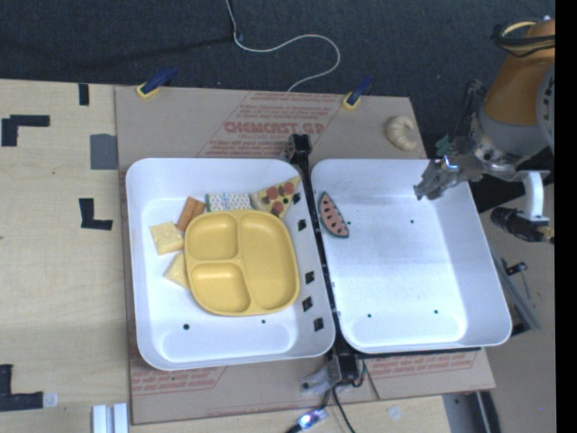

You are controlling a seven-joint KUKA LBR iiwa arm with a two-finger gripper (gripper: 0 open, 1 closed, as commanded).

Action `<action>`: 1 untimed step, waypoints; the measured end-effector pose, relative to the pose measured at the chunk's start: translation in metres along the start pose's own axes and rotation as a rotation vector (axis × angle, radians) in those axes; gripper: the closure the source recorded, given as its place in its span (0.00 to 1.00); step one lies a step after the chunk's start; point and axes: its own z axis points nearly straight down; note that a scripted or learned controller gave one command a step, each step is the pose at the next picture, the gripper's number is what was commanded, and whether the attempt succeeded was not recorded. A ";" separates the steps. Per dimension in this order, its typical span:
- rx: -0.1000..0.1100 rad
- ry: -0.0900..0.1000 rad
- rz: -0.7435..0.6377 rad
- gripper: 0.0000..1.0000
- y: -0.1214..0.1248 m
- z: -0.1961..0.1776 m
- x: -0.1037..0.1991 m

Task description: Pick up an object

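Red watermelon slice [334, 215] lies flat at the right bin's [469, 323] left edge, light, thin and stiff by my guess, best pinched across its narrow width, while my gripper [431, 186] hovers far right, its opening unclear.
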 end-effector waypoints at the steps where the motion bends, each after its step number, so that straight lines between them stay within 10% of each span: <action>1: 0.004 0.001 0.001 1.00 0.001 -0.023 0.001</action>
